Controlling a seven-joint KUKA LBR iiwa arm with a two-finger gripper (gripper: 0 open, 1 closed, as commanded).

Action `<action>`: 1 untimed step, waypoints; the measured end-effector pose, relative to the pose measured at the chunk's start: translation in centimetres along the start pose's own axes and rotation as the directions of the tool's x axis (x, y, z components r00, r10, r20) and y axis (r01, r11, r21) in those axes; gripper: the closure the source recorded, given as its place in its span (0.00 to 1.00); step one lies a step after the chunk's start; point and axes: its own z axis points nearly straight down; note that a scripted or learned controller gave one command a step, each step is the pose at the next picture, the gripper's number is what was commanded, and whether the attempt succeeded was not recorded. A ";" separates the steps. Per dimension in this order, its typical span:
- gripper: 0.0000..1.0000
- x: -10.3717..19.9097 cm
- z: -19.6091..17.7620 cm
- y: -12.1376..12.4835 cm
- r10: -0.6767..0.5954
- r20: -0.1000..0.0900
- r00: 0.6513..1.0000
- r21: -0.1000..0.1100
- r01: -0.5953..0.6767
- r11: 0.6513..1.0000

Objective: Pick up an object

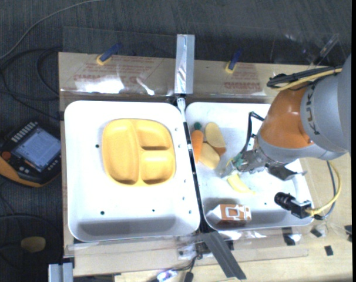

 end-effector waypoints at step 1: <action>1.00 5.2 -8.1 5.9 0.035 0.002 0.999 0.001 -0.035 0.999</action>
